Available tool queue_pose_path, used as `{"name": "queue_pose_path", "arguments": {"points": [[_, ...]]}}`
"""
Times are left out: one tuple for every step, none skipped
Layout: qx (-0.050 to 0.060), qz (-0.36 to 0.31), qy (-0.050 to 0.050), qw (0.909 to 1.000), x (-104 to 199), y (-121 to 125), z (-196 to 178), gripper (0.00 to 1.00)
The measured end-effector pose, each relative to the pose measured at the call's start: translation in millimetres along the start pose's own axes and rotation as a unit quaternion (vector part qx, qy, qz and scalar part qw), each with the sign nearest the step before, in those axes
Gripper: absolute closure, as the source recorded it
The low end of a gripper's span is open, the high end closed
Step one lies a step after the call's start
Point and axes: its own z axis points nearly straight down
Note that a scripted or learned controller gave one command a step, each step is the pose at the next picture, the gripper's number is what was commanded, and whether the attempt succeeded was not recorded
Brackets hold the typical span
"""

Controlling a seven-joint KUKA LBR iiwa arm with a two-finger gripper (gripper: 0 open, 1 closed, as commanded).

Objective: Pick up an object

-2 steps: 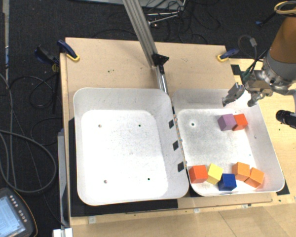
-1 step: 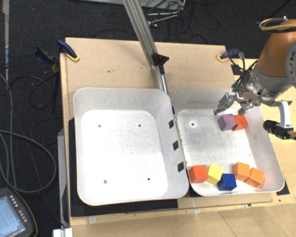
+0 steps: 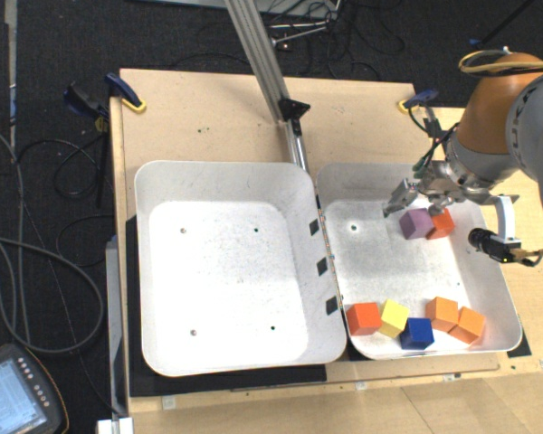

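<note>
While the grey KUKA arm with its orange band (image 3: pixel 500 107) reaches in over the right-hand shallow white plastic bin (image 3: pixel 489 283), we find its two-finger gripper (image 3: pixel 423 197) hovering just above a small purple cube (image 3: pixel 415 223) in the bin's upper half. A small red-orange block (image 3: pixel 442 223) sits touching the purple cube on the side away from the bin's left wall. We cannot tell how far the gripper is open, and nothing shows as held by it. Along the bin's near edge lie five more blocks: an orange cube (image 3: pixel 364 317), a yellow cube (image 3: pixel 394 317), a blue cube (image 3: pixel 417 333) and two orange blocks (image 3: pixel 458 318) close together. We judge the purple cube light, rigid and smooth-faced, likely to slip if pinched at a corner. Its flat opposite faces look the best hold, though the touching red-orange neighbour leaves one side crowded.
</note>
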Motion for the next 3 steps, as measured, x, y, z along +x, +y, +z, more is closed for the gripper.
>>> {"name": "queue_pose_path", "arguments": {"points": [[-0.004, 0.000, 0.000, 1.0000, 0, 2, -14, 1.00], [-0.002, 0.000, 0.001, 1.0000, -5, 4, -59, 1.00], [-0.002, 0.000, 0.001, 1.0000, -6, 6, -113, 1.00]]}}
